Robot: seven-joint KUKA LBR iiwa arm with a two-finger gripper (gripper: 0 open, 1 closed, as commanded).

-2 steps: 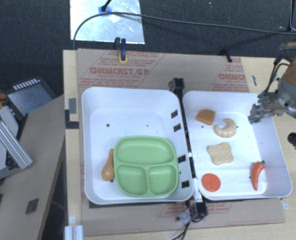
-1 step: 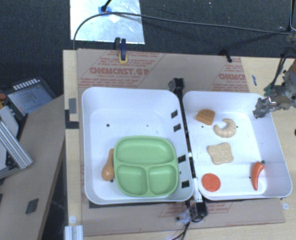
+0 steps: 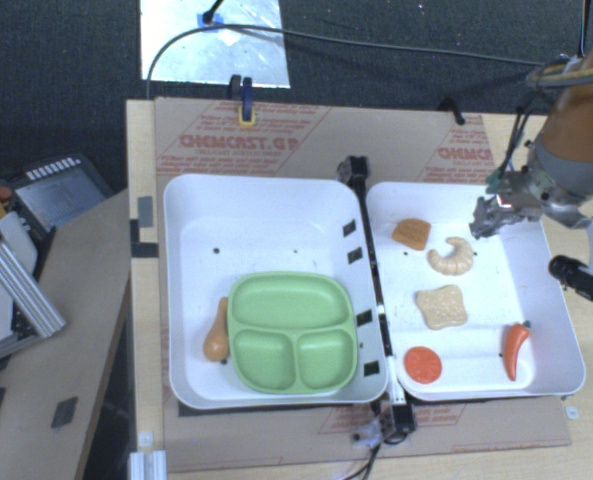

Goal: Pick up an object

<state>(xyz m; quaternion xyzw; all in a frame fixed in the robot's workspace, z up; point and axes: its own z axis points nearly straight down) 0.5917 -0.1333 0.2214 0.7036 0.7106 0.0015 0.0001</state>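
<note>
Cardboard sheeting covers the bench, and on it I have the two white bins side by side, the left bin and the right bin, split by a black clip strip down the middle.

My gripper hangs over the upper part of the right bin, just beside the croissant and up and to the right of it. I read that as a hover ahead of a descent, since nothing sits between the fingers; at this size I cannot tell how wide the jaws stand.

Pickable items are spread loosely in that bin, which suits a top-down grab: a small brown bun near the top, the croissant below it, a flat cracker in the middle, a red tomato slice near the front, and a chili pepper against the right wall. The croissant looks like the likeliest target. The bun lies near it, so a sloppy approach could nudge both.

Over in the left bin, a green divided plate fills the front, with a tan drumstick-like piece touching its left edge.
</note>
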